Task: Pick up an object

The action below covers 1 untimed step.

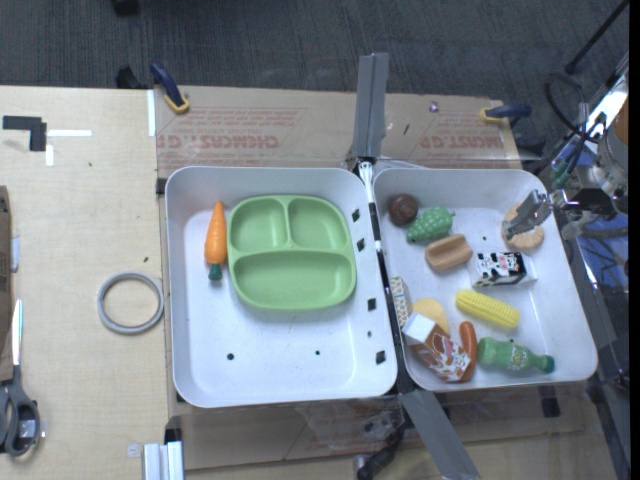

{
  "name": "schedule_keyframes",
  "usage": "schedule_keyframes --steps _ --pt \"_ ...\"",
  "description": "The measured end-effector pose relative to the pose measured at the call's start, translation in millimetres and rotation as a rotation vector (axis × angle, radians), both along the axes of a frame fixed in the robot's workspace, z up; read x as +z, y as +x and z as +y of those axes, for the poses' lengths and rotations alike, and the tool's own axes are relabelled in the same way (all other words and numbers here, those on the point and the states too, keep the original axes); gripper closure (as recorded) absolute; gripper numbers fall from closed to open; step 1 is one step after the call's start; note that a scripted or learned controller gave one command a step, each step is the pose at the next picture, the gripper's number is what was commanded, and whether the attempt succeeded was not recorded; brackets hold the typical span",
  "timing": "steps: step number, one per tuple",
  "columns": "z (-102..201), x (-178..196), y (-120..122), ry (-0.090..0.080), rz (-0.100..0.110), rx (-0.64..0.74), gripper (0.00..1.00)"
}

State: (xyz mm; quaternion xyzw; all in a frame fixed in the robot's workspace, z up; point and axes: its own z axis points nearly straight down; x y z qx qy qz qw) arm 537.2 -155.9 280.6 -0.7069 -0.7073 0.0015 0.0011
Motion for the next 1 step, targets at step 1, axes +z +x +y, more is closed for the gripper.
schedule_keyframes --steps 1 --pt "-41.2 -95.6 -14.3 0.001 -0.001 0.026 0.0"
